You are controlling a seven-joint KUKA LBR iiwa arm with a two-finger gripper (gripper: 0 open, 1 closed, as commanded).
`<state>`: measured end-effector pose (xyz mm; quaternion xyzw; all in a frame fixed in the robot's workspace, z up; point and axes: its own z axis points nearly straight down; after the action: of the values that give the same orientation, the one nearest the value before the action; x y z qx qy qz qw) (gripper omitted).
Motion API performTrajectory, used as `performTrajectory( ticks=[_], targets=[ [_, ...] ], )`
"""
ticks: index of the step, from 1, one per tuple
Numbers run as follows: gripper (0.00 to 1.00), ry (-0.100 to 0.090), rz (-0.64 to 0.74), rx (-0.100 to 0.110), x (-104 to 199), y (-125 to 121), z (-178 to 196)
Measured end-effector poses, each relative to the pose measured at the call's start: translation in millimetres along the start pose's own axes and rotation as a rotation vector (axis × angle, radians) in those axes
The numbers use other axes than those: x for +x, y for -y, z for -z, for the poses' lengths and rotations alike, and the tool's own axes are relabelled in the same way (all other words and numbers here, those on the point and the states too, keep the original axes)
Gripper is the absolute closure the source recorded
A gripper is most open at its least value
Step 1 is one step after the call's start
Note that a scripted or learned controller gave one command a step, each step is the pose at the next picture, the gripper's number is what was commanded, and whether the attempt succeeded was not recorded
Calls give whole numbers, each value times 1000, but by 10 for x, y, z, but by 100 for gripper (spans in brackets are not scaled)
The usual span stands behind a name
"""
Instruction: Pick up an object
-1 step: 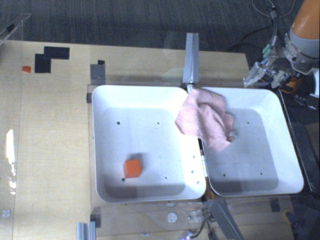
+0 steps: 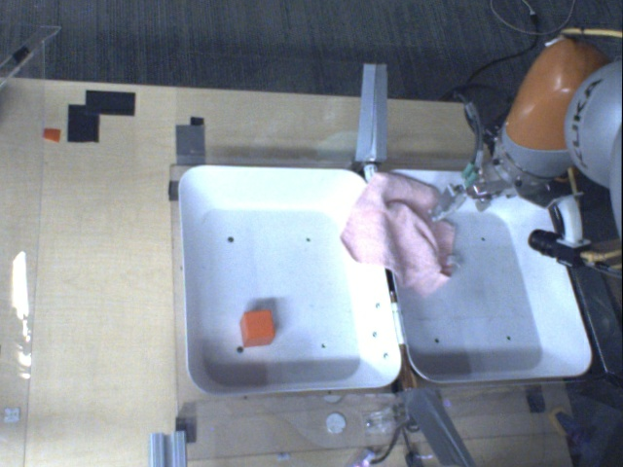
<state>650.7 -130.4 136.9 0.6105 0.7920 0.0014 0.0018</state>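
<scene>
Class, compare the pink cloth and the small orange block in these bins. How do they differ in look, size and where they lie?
The pink cloth is soft and crumpled; the orange block is a firm, boxy shape. The cloth is far larger than the block. The cloth drapes across the divide between the left bin and the right bin, while the block sits wholly inside the left bin. The gripper is at the cloth's upper right edge; the block lies far from it. Both rest on white bins.

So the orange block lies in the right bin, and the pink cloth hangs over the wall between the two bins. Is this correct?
Not quite. The camera view shows the orange block in the left bin, near its front, not in the right bin. The rest holds: the pink cloth does drape over the wall between the two bins.
</scene>
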Motion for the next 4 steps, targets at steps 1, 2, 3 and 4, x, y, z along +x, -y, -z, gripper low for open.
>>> performTrajectory(
  ticks=[1,2,3,4],
  targets=[
    [0,3,116,-9,365,112,-463],
    [100,4,118,-18,376,75,-329],
    [100,6,361,-10,549,-260,514],
    [100,5,592,-9,1030,-485,510]
  ],
)
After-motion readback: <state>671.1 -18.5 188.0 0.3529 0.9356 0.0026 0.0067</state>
